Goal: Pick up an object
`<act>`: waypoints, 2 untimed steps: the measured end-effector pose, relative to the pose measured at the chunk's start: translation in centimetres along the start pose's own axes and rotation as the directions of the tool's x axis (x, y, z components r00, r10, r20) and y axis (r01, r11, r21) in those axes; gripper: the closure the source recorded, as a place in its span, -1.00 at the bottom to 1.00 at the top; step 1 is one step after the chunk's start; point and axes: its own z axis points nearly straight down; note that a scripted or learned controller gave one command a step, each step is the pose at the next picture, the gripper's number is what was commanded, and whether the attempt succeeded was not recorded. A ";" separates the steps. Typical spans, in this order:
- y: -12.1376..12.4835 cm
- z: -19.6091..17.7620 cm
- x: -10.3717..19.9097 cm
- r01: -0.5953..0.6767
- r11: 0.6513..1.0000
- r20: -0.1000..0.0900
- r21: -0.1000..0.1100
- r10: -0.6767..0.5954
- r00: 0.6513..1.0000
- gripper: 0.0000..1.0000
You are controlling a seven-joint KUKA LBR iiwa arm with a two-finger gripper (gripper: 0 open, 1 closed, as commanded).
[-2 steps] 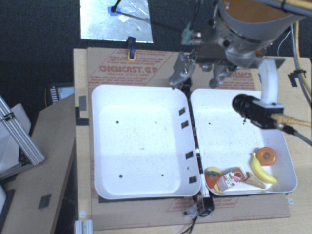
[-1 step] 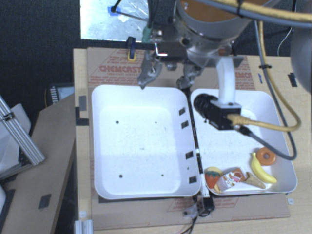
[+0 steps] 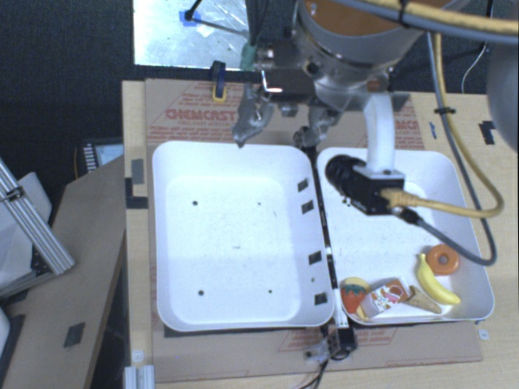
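Banana (image 3: 435,280), yellow and curved, lies in the right bin (image 3: 462,185); end effector (image 3: 276,128) fingers spread, gripping nothing.

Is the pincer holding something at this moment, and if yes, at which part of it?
Nothing is held. The pincer hangs with nothing between its fingers above the far edge of the bins, far from the toys in the right bin's near corner.

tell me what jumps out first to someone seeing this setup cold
The big grey and orange arm looms over the top, its gripper spread open above the bins' far edge. Next, the colourful cluster in the right bin's near corner: a banana, an orange ring, a tomato-like toy.
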 end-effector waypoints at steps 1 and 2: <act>0.0 2.5 1.5 0.003 1.000 0.002 0.002 -0.003 1.000 -1.00; 0.0 1.2 1.5 0.004 1.000 -0.001 -0.002 -0.004 1.000 1.00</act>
